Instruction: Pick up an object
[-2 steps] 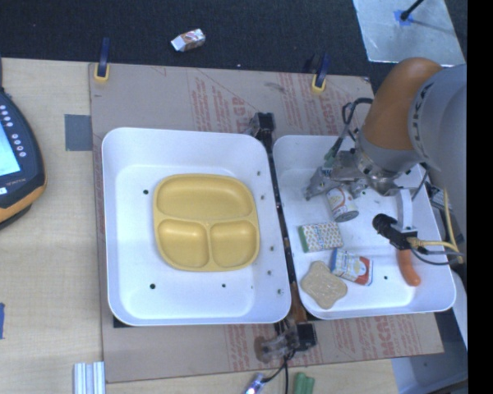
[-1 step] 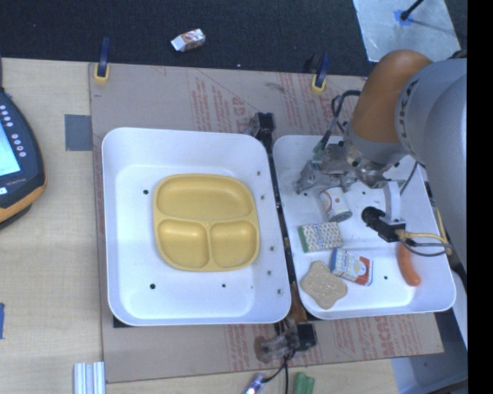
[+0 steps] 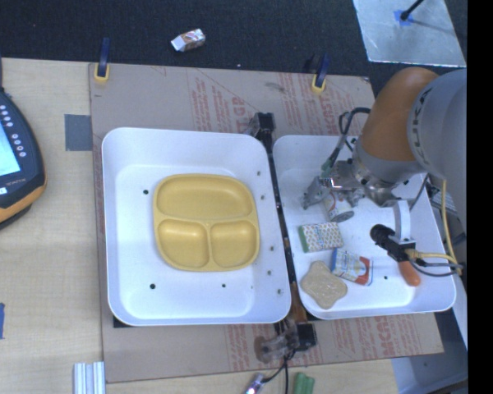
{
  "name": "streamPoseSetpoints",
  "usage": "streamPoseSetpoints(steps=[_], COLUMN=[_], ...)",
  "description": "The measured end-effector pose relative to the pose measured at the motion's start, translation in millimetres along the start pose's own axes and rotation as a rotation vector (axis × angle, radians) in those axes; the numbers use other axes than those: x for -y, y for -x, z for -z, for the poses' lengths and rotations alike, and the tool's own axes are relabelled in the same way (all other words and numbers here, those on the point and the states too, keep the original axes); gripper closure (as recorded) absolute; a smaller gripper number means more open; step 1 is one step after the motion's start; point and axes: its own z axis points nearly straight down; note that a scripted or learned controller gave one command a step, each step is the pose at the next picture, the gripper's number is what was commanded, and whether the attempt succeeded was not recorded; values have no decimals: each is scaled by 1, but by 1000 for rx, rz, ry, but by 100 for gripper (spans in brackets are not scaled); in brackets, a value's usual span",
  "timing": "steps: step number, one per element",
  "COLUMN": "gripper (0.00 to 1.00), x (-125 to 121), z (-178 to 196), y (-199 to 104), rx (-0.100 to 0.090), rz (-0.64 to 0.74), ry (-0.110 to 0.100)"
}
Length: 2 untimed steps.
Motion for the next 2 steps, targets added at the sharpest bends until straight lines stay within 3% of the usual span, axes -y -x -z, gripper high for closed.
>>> streamPoseSetpoints(steps=[1,2], gripper=[0,0], x=[-36,-6], z=[1,0], y=[27,11], rx=[-2,-1], rz=[-3,-2], ry=[3,1])
